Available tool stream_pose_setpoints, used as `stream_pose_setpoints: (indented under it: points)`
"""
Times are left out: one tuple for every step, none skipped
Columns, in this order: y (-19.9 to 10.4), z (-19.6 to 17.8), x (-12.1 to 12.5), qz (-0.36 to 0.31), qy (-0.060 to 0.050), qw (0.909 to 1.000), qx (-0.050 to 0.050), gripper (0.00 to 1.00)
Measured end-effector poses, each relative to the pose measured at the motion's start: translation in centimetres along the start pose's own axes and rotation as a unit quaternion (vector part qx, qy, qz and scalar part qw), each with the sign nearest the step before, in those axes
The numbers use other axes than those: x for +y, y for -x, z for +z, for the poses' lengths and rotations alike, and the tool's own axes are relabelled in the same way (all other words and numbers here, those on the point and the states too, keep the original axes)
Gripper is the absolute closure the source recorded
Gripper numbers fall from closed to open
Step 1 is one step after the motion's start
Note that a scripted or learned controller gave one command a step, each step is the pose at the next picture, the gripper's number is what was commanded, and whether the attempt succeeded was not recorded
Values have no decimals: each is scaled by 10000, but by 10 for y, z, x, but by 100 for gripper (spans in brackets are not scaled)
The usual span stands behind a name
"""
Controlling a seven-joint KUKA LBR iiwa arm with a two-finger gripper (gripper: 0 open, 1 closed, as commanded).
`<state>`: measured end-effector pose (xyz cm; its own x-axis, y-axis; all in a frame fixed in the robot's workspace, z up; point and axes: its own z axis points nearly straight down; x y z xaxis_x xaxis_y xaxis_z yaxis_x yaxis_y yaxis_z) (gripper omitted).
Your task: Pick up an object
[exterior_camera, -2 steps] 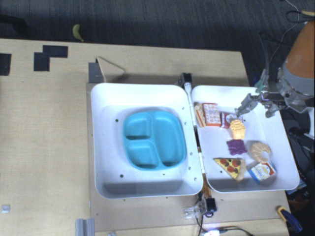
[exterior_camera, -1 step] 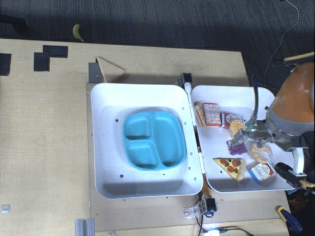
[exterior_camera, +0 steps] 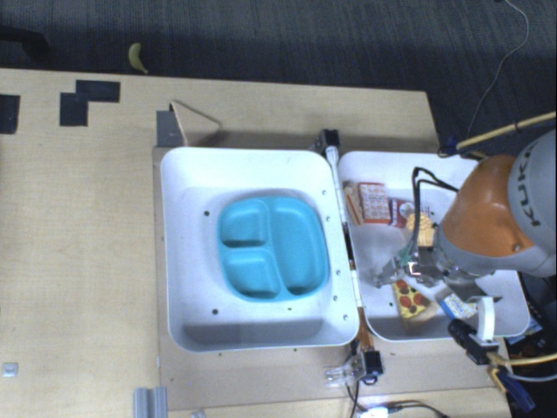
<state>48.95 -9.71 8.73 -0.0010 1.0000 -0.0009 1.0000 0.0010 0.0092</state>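
Bench [exterior_camera: 87, 233] of pale wood, two white bins side by side. Left bin [exterior_camera: 187, 233] carries a blue divided tray [exterior_camera: 271, 246], three compartments, sitting near its middle. Right bin [exterior_camera: 374, 316] partly covered by the arm [exterior_camera: 492, 212], which comes in from the right; its orange band and grey body hide much of the bin's right half.

Gripper [exterior_camera: 409, 271] low over the right bin, seen from above. Wrist and cabling crowd the fingers; cannot tell how far they are parted, nor whether anything sits between them.

Pizza-slice toy [exterior_camera: 411, 300] lies on the bin floor just below the gripper in the view, near the bin's front wall. Whether gripper and toy touch is not clear. Red-and-white packet [exterior_camera: 372, 202] lies toward the bin's back-left corner, its right end running under the cables. Small yellow item [exterior_camera: 421, 227] beside the orange band, partly hidden, not identifiable. Blue-and-white object [exterior_camera: 454, 306] at the arm's lower edge, mostly covered.

Black clamp [exterior_camera: 328, 138] at the back where the bins meet. Yellow banana-like shape [exterior_camera: 136, 57] on the dark carpet beyond the bench, small and blurred.
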Motion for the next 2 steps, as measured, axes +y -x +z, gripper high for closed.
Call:
stream_pose_setpoints:
  points:
    - [0,-12,2,-4,31,10000,-1,100]
    - [-79,-98,51,-23,-27,10000,12,100]
